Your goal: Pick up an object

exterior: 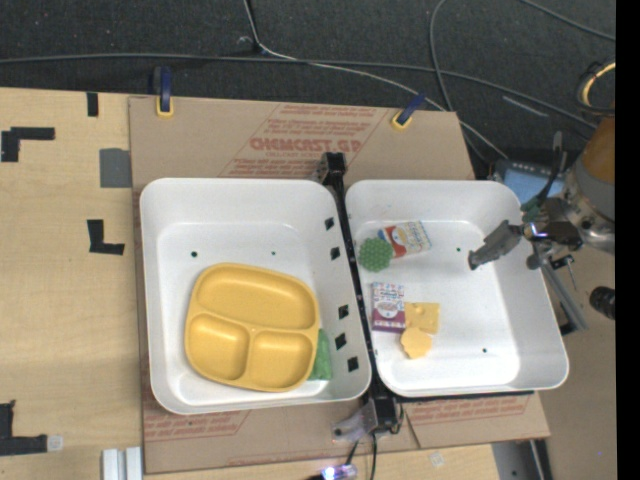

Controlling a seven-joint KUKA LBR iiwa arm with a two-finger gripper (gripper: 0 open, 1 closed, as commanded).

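My gripper hangs over the right side of the right bin, open, with nothing between its fingers; one grey finger slants down to the left. In that bin's left half lie a green round scrubby object, a white packet with red and blue print, a purple and white packet, and two yellow cheese-like pieces. All of them lie left of the gripper, apart from it.
The left bin holds a yellow divided plate with a green item wedged at its right edge. A black divider with clips runs between the bins. Cables lie on the dark surface behind.
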